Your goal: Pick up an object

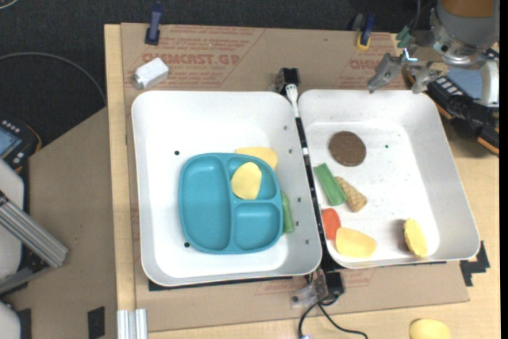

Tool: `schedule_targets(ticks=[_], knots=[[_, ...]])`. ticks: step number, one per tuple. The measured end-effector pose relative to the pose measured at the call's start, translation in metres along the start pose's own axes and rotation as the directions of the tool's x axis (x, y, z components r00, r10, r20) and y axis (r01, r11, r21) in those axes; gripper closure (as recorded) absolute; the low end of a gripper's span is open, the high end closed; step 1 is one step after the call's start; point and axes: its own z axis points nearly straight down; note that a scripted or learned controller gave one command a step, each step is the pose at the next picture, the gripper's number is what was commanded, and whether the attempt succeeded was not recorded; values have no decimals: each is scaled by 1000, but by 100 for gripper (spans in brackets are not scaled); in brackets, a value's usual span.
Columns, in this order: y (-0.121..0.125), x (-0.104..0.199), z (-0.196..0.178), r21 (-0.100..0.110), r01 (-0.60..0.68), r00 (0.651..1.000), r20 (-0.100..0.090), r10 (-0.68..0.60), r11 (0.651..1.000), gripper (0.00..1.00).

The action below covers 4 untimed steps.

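Observation:
My gripper (403,74) hangs over the back rim of the right bin (444,139), open with nothing between its fingers. Below it in that bin lie a brown round disc (347,148), a green strip (325,182), a tan stick (352,194), an orange piece (331,222), a yellow wedge (355,242) and a yellow ridged piece (414,237). The left bin (159,139) holds a teal divided tray (214,206) with a yellow piece (246,181) in it. Another yellow piece (258,156) lies behind the tray, and a green strip (286,212) lies along its right side.
Both bins rest on a cardboard sheet (222,55). A small white block (151,73) lies on it behind the left bin. Blue clamps (153,24) (365,32) grip its back edge. A yellow object (429,328) lies off the bins at the bottom right.

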Motion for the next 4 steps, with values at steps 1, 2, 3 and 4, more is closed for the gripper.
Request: schedule_targets(ticks=[1, 2, 3, 4], knots=[[-117, -76, -180, -18, -10, 1000, 10, 10, 1000, 0], [-139, -51, -313, -20, 2, 1000, 7, -2, 1000, 0], [-157, 74, -76, 17, 8, 1000, -6, -8, 1000, 0], [-155, 68, -96, -5, 0, 1000, 1, 0, 1000, 100]])
